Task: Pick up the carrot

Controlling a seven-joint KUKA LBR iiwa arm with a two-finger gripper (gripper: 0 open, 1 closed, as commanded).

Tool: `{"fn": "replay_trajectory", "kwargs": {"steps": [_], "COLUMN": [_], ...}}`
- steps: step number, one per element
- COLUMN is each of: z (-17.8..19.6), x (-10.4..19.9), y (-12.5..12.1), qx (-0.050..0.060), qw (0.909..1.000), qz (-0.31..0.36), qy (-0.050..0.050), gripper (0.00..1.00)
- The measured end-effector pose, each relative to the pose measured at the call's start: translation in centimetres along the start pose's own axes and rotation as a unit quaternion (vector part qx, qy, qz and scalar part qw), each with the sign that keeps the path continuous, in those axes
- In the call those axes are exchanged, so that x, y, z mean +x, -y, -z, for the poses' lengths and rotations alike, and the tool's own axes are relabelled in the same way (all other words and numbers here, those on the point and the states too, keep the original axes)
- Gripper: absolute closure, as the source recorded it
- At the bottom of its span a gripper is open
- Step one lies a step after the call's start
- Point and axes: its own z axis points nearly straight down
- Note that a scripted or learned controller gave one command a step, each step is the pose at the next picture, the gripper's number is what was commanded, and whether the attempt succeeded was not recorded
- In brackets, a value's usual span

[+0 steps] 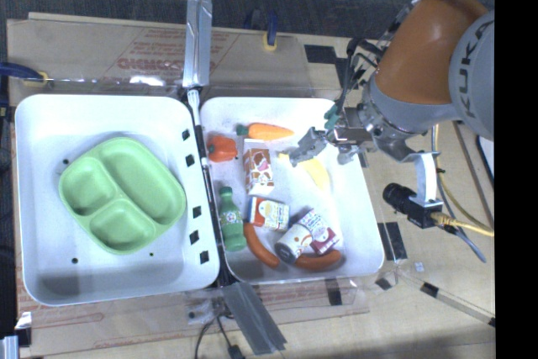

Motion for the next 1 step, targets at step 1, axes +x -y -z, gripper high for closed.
{"fn": "replay_trajectory", "kwargs": {"steps": [1], "z": [-2.17], "x": [-2.58], "y": [-8.74], "qx": [0.0], "qw": [0.9991], "qz": [-0.042], "qy": [0.001], "gripper": [0.0]}}
